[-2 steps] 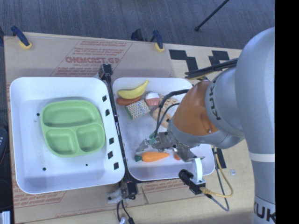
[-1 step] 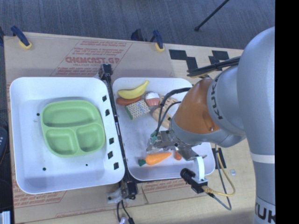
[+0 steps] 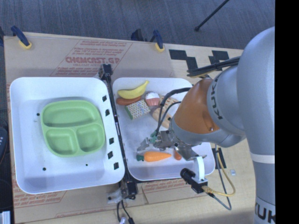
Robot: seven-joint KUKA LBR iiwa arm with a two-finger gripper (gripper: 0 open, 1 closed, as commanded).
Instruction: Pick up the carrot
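Just above carrot [image 3: 157,157]: end effector [image 3: 161,143], right bin [image 3: 140,171].

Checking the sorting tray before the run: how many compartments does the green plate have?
3. The green plate in the left bin has one long compartment across its far side and two smaller ones side by side on its near side. None appears hidden.

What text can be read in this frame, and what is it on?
"CHEMCAST GP" in red, on the brown protective sheet behind the bins; the smaller red lines around it are too blurred to read.
"KU", cut off, on the arm beside the orange band.
"KU", cut off, low on the arm.
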